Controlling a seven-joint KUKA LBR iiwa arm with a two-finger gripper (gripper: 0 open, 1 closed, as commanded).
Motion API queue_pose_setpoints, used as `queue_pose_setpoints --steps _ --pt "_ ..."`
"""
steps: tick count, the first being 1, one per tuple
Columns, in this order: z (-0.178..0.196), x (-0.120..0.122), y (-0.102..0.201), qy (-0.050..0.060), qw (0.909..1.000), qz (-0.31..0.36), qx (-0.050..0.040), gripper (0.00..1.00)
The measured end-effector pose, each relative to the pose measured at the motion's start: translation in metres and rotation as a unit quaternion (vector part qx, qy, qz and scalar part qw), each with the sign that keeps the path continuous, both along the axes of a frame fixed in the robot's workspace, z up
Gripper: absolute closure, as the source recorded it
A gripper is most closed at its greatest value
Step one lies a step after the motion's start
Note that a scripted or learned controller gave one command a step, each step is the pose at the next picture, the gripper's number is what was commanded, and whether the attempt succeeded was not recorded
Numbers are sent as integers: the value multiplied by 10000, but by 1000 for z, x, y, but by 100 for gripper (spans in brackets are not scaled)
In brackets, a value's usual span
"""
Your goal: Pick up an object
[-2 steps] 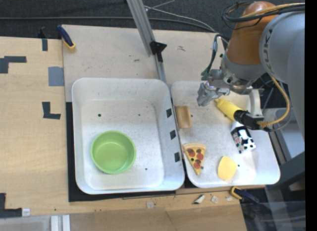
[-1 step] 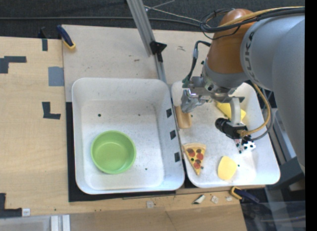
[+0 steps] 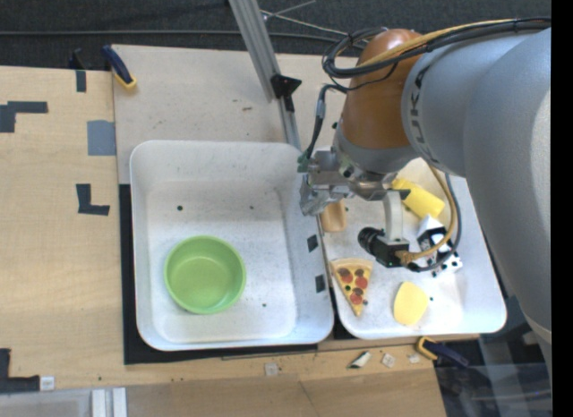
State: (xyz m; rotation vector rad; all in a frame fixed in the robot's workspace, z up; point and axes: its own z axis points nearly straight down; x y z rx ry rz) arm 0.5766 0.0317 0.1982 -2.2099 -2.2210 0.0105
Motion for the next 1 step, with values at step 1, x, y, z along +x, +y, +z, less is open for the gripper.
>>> queue_pose_setpoints --steps 1 --pt "-1 -12 50 6 10000 10 5 100"
